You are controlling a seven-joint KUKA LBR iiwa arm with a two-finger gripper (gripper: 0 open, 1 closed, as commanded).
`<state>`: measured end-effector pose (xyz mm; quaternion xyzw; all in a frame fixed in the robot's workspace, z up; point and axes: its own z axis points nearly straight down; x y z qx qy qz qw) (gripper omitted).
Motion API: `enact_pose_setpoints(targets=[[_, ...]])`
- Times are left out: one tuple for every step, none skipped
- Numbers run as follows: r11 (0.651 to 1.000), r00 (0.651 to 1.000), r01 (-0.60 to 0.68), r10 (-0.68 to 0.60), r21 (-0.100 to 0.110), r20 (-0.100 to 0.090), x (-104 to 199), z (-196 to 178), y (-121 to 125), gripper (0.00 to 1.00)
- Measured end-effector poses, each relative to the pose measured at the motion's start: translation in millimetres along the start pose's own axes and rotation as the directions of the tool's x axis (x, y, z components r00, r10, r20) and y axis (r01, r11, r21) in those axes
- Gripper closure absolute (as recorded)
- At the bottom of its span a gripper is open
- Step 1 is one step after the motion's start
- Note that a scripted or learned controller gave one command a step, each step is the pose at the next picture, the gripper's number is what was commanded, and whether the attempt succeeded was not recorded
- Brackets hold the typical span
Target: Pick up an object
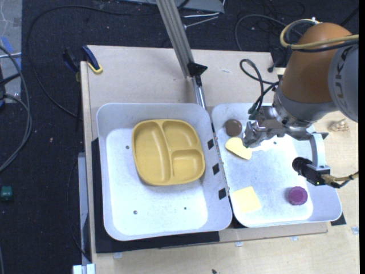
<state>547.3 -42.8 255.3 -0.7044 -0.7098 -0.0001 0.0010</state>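
Yellow and flat, the heart piece point(238, 149) lies in the right bin point(325, 213), just beside my pincer point(252, 137). I cannot tell if the pincer is open. I fear it slides off, being so thin.

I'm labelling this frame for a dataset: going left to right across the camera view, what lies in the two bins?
Yellow divided tray in the left bin → brown round piece → pale yellow square block → purple round piece in the right bin.
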Motion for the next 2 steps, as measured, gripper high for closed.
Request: enact_pose_setpoints(targets=[[1.000,1.000,0.001,-0.001,0.001,0.000,55.8,17.6,-11.9,1.00],[1.000,1.000,0.001,-0.001,0.000,0.000,103.7,11.5,-22.4,1.00]])
